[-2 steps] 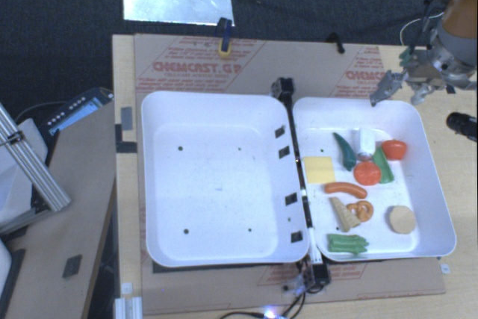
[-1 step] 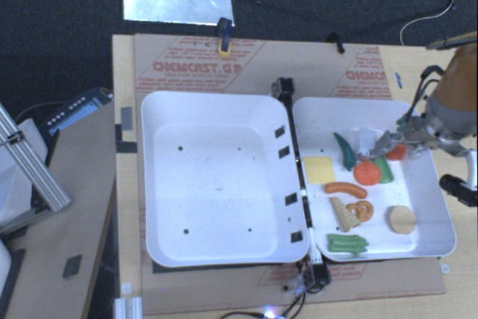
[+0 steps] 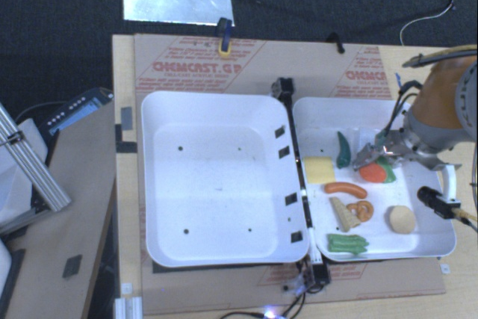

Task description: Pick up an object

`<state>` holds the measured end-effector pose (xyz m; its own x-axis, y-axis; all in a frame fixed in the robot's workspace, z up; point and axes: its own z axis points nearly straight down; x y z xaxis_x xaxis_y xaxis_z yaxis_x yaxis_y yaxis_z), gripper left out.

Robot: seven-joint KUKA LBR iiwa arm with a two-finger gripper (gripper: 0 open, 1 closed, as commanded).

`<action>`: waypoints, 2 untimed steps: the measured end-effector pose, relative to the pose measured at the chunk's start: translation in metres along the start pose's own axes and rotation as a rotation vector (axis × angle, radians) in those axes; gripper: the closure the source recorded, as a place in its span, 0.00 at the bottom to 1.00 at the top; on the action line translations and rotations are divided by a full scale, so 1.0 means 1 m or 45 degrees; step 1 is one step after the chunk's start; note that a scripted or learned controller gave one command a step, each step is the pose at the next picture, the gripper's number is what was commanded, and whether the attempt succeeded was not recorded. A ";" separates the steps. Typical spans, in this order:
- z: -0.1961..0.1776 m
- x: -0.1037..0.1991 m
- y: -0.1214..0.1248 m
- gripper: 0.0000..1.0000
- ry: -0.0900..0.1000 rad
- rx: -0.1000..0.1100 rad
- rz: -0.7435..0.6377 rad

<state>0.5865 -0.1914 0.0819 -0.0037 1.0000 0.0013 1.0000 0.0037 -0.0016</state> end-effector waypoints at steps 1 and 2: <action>-0.014 -0.002 0.002 1.00 -0.004 -0.008 0.001; -0.028 0.078 0.020 1.00 0.001 -0.006 -0.010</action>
<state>0.6058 -0.1131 0.1098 -0.0116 0.9999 0.0023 0.9999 0.0116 0.0035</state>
